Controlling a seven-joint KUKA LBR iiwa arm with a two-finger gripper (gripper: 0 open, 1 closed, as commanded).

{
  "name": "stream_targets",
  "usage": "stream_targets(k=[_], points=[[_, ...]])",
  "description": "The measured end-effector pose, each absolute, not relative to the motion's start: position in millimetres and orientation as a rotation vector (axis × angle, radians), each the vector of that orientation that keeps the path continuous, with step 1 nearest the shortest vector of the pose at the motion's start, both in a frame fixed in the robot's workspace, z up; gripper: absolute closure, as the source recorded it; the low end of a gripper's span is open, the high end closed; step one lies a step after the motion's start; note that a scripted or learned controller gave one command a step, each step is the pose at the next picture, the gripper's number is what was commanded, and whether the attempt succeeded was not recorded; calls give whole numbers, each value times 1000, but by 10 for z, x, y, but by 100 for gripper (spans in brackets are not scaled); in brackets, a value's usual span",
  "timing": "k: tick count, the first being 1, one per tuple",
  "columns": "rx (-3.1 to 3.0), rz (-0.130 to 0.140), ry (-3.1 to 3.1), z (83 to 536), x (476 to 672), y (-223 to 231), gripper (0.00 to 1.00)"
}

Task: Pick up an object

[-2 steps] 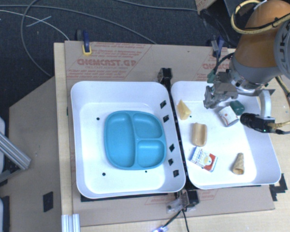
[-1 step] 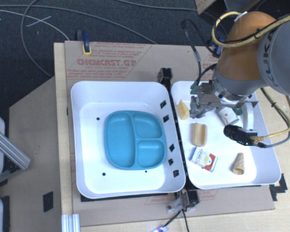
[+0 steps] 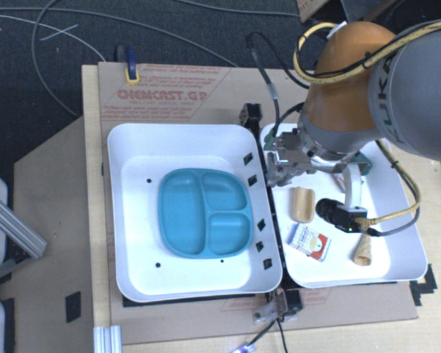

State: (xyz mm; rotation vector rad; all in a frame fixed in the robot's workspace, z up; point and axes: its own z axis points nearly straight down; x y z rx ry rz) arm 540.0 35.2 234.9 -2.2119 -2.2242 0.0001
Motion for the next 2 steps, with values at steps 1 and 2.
stream_targets(k=[1, 2], points=[[-2211, 1, -2225, 2413, 5162, 864, 100], [-2218, 3, -2219, 2409, 5171, 832, 0]])
